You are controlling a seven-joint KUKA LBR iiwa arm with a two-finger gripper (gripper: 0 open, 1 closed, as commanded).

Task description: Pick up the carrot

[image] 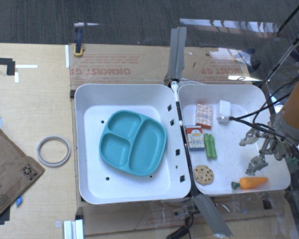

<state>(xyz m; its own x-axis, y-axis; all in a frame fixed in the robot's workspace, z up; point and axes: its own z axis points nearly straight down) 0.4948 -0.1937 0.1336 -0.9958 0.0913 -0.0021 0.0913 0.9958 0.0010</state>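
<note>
The carrot (pixel 252 182) is seen at the lower right of the frame, long axis roughly left-right. The gripper (pixel 256 166) is positioned just above it. Whether it is open or closed cannot be told.

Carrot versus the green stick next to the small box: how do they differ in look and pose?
The carrot is orange with a green tip; the green stick is green all over. The carrot lies crosswise near the right bin's front edge, just below the gripper; the green stick lies lengthwise mid-bin, beside the small box. The carrot tapers; the stick looks even in width. Both lie flat in the right bin.
</note>
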